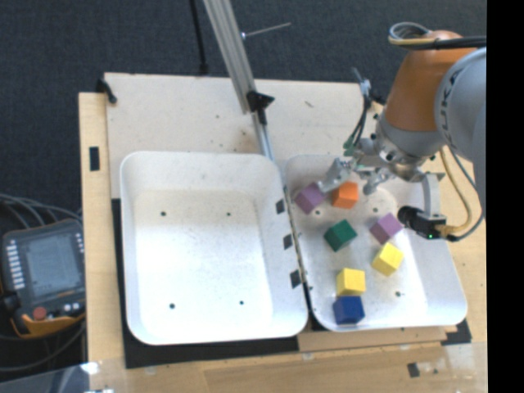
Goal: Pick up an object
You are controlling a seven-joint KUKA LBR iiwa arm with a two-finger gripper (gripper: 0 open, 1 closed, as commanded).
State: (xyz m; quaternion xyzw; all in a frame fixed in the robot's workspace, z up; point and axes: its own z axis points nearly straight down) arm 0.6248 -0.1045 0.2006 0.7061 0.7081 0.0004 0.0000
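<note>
Arm [434,80] is reaching in from the right, its gripper [354,175] hanging low over the far end of the right bin [426,301]. Gripper fingers are standing spread, one on each side of an orange cube [347,194]; the cube is sitting just below and between the tips. Cannot tell whether either finger is touching it, or whether it is lifted off the bin floor.

Other pieces are lying in the right bin: a purple cube [309,198] just left of the orange one, a green cube [340,235] nearer the middle, a second purple cube [385,228] to its right, two yellow cubes [388,259] [351,282], and a blue cube [349,309] at the near edge.

Left bin [131,219] is sitting beside it on the worktop [188,105]. A handheld control pendant [42,273] is lying off the worktop's left side.
</note>
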